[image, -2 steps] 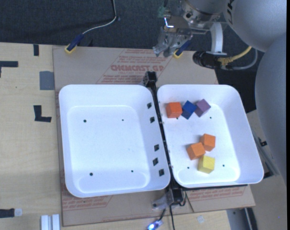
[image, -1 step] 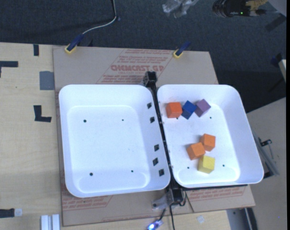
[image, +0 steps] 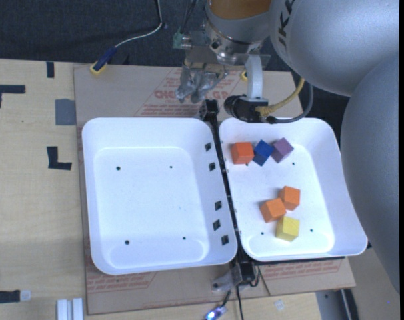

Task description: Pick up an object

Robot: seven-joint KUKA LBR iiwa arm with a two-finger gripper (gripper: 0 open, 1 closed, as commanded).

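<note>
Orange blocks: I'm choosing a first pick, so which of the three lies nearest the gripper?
The orange block in the top row, beside the blue block; the other two sit lower, near the yellow block.

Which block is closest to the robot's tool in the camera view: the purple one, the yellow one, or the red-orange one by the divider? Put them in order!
Measured from the tool:
1. Red-orange block, at the right bin's top, beside the divider.
2. Purple block, same row, further right.
3. Yellow block, near the bin's bottom edge.

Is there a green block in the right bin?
No: the right bin holds three orange blocks, one blue block, one purple block and one yellow block.
</note>
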